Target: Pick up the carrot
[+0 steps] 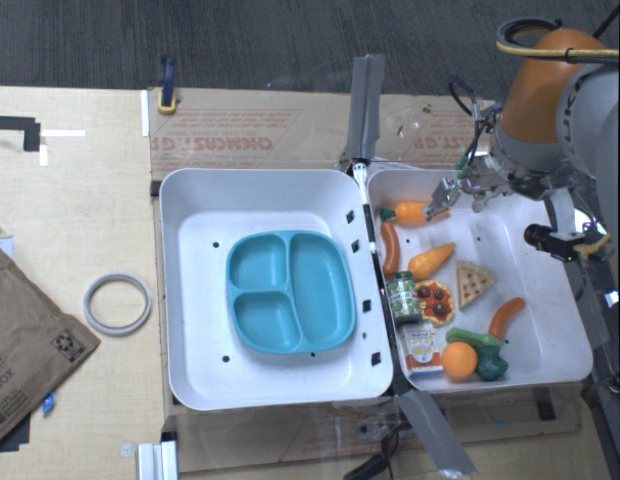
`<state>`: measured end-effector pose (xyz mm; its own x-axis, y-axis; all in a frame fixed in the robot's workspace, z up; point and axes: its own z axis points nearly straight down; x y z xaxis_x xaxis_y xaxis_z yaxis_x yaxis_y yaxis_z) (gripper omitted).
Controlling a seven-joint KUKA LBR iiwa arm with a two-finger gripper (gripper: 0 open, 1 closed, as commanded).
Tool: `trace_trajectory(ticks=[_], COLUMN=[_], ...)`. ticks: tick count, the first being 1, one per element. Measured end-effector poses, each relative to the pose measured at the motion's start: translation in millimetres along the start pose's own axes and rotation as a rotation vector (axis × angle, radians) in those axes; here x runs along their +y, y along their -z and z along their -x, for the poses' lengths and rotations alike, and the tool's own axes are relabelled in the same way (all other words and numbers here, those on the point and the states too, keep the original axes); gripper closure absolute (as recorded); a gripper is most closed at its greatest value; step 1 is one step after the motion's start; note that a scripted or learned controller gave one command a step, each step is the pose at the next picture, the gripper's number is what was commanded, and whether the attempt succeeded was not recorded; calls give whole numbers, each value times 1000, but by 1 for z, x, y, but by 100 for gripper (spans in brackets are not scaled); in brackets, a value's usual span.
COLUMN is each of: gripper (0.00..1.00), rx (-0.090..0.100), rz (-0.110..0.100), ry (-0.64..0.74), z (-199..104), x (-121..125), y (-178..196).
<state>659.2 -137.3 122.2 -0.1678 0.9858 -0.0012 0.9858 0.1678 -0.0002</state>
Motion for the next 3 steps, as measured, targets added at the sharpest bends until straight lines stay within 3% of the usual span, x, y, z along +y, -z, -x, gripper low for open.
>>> trace_trajectory(ticks=[1, 2, 3], gripper=[0, 0, 0], rx=[0, 2, 1], rz=[0, -2, -1], ry=[22, 130, 145], z=[35, -20, -68], x=[-6, -27, -43], y=[25, -32, 103])
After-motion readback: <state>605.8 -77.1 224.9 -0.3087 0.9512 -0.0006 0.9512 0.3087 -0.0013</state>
